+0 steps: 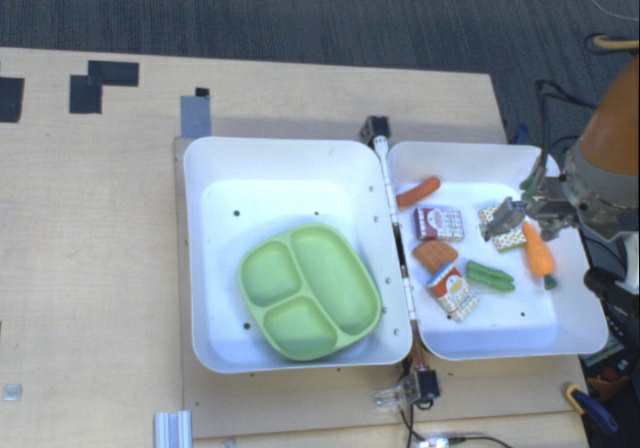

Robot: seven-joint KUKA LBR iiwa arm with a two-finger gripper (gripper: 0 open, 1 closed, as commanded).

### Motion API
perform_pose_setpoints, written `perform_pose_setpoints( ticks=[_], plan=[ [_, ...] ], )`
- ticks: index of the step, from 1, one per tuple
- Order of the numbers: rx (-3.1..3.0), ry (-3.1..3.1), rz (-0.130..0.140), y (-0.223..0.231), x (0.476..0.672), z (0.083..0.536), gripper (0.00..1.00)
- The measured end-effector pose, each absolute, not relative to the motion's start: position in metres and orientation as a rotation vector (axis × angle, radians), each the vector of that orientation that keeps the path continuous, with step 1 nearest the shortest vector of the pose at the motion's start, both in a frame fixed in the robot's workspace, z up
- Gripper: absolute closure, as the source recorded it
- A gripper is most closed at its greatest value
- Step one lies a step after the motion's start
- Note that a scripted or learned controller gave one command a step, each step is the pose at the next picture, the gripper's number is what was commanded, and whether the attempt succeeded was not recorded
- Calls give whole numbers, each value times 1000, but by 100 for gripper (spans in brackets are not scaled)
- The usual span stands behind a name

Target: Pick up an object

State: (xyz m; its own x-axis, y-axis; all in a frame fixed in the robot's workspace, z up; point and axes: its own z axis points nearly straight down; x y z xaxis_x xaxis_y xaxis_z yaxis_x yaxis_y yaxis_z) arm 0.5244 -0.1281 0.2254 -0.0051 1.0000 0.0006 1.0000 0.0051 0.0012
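- The arm [612, 141] comes in from the right, over the right bin [500, 336], and its jaws [508, 219] hang low above the far right part of that bin.
- Right under the jaws there's a small silvery packet [503, 232]; the metal tips overlap it from this angle, so I can't tell whether they are spread around it or already pressing on it.
- Just beside the packet, to its right, lies an orange carrot [540, 252], close enough to get nudged.
- My read: this is the closing-in step on the packet, and doing it well means coming straight down with one tip on each side of the packet, not on top of it.
- The packet looks thin and crinkly, so I'd judge it could slip out if pinched at an edge; aim for its middle.
- Other options sit further left: a green pepper [490, 276], a red box [439, 225], a waffle [435, 256], a sausage [418, 190].
- The green plate [310, 289] sits in the left bin [215, 236], well apart from the action.
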Motion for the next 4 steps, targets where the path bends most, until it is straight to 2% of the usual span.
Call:
perform_pose_setpoints(
  ticks=[1,2,3,4],
  plan=[
    [2213,2221,7,-163,545,86,0],
    [2211,2217,11,-163,546,98,100],
    [2211,2218,11,-163,546,98,0],
    [2212,2219,9,-92,489,87,0]
  ],
)
